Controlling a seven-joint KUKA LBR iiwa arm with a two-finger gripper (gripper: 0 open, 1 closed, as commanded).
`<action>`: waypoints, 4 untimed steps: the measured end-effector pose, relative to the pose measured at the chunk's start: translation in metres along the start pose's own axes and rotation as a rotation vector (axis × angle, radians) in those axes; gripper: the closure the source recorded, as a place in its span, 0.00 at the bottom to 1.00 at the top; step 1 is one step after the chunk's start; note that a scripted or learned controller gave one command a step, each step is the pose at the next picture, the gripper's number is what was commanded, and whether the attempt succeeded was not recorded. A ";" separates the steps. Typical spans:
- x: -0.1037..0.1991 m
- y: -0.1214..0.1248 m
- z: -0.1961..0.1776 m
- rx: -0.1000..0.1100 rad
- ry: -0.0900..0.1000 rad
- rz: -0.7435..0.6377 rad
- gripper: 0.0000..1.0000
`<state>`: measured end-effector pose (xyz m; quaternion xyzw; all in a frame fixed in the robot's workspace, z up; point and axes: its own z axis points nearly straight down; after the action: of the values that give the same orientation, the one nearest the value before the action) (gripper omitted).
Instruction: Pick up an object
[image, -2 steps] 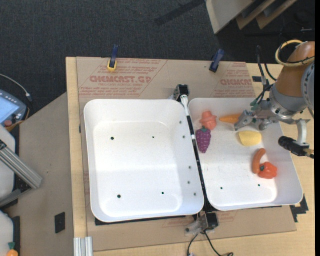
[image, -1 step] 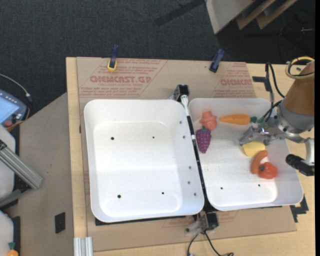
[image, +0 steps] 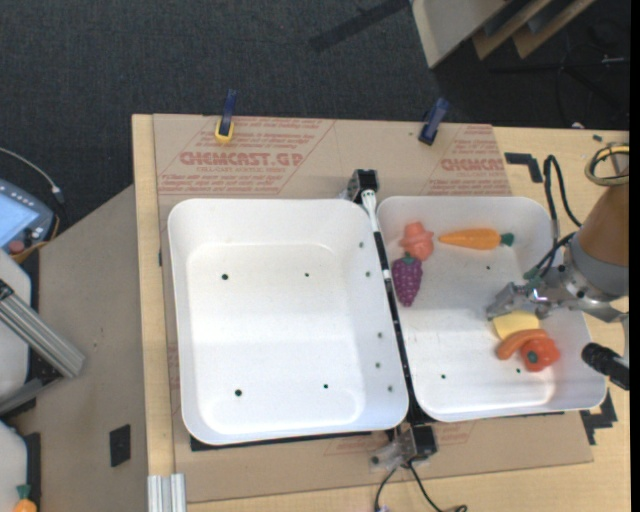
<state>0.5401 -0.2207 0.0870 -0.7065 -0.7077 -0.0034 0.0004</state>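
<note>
The right bin (image: 470, 395) holds several toy foods. An orange carrot (image: 470, 239) lies near its back wall, with a pink-orange toy (image: 418, 240) to its left. Purple grapes (image: 407, 279) rest against the left wall. A yellow wedge (image: 515, 325) lies toward the right side, and a red-orange pepper-like toy (image: 531, 350) touches it in front. My gripper (image: 516, 298) hangs low over the right bin, just behind and above the yellow wedge. The arm's orange band (image: 610, 225) is at the right edge of the view.
The left bin (image: 190, 300) adjoins the right one along a black hinge strip (image: 385, 290). Both bins sit on a cardboard sheet (image: 250, 150) held by yellow (image: 226, 126) and blue (image: 434, 120) clamps. Cables (image: 553, 185) run behind the right bin.
</note>
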 end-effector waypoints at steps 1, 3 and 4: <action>0.040 -0.034 0.003 0.009 -0.002 0.000 0.00; 0.127 -0.013 0.003 0.001 -0.006 -0.002 0.00; 0.205 0.103 -0.104 -0.017 -0.004 -0.010 0.00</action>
<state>0.6419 -0.0165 0.1929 -0.7029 -0.7112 -0.0080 -0.0072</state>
